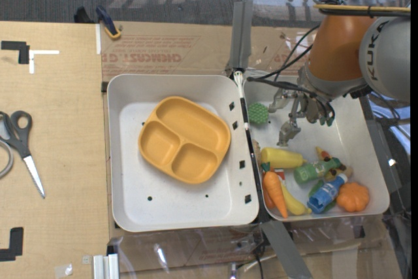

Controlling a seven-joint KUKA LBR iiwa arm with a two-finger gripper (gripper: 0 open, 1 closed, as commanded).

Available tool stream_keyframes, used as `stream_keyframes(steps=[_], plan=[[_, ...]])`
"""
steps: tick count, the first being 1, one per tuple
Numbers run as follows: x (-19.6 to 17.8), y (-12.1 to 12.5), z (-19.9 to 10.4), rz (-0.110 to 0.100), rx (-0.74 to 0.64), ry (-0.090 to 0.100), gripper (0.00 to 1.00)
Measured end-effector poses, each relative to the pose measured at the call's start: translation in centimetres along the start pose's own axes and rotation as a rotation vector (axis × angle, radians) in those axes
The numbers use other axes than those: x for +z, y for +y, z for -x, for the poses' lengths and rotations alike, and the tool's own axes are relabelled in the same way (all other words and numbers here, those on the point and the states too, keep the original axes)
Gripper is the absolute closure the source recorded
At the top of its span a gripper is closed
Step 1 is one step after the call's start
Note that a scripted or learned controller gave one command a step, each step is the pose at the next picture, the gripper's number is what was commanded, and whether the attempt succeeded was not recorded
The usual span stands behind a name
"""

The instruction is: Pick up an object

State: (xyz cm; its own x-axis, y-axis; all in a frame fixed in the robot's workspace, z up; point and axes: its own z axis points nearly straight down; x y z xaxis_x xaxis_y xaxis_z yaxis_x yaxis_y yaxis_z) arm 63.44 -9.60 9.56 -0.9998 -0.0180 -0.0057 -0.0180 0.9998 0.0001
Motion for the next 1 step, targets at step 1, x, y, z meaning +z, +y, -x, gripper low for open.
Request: stream_keyframes(steps=[1], plan=[[-4.24,-5.1,0.1,-0.001,0.116,-0.001,0.0]])
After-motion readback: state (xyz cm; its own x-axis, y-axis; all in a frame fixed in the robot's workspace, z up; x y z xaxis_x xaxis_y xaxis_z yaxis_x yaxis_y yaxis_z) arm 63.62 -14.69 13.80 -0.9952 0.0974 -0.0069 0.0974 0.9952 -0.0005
